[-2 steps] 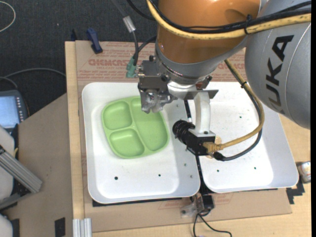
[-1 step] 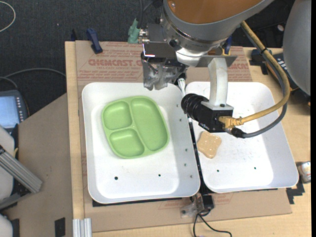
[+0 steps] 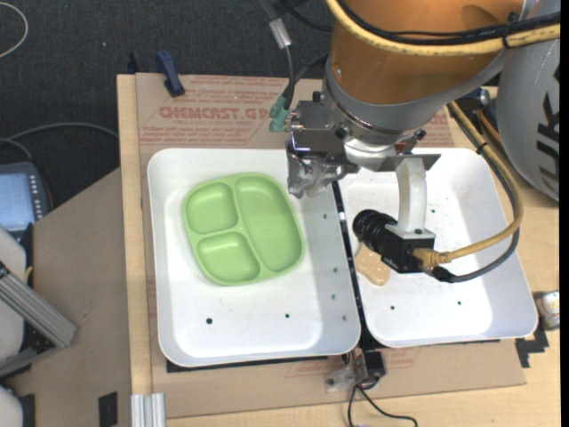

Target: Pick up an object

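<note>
Hanging over the ridge where the two white bins meet, our gripper [image 3: 311, 172] is sitting near the far end of that seam, just past the far right corner of the green plate [image 3: 242, 229]; we cannot tell how it is set, since the wrist hardware is hiding its tips. We are seeing the plate lying flat in the left bin [image 3: 178, 327], a three-compartment tray with its long axis running on a slant from the bin's near left toward its far right, the two smaller compartments sitting on the left side and the large one facing the seam. It is occupying the far and middle part of that bin, leaving bare white floor along the near edge. In the right bin [image 3: 480, 310] a small tan object [image 3: 373, 267] is lying close to the left wall, just beside the seam, partly covered by a black cylindrical fitting [image 3: 384, 235] that is hanging from the arm on a pale bracket. We are noting the orange band [image 3: 418, 16] of the arm looming over the far edge of both bins.
</note>
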### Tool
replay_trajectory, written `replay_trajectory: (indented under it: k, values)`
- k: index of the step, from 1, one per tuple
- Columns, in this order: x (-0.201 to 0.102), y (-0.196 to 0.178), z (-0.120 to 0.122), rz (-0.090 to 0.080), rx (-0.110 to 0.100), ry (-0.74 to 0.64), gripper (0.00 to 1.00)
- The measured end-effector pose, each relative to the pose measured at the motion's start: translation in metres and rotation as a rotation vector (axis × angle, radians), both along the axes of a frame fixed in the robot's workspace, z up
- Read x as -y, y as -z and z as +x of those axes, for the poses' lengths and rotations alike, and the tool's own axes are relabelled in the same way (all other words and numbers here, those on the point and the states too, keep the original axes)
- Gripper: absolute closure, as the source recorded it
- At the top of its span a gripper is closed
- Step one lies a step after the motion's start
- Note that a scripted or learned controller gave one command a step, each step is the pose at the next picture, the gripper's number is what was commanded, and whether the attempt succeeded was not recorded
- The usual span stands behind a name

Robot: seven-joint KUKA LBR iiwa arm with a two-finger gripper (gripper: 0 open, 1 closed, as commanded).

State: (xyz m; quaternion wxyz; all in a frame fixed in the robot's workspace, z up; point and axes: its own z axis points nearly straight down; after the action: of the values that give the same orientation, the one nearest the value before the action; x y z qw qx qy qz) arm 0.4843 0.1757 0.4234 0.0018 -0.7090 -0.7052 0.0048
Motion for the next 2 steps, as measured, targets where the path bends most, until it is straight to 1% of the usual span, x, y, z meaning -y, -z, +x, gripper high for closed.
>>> replay_trajectory:
  k: [1, 2]
  values:
    - [0.046, 0.038, -0.006, 0.002, 0.002, 0.000, 1.00]
    - [0.043, 0.025, -0.005, 0.005, 0.010, -0.004, 1.00]
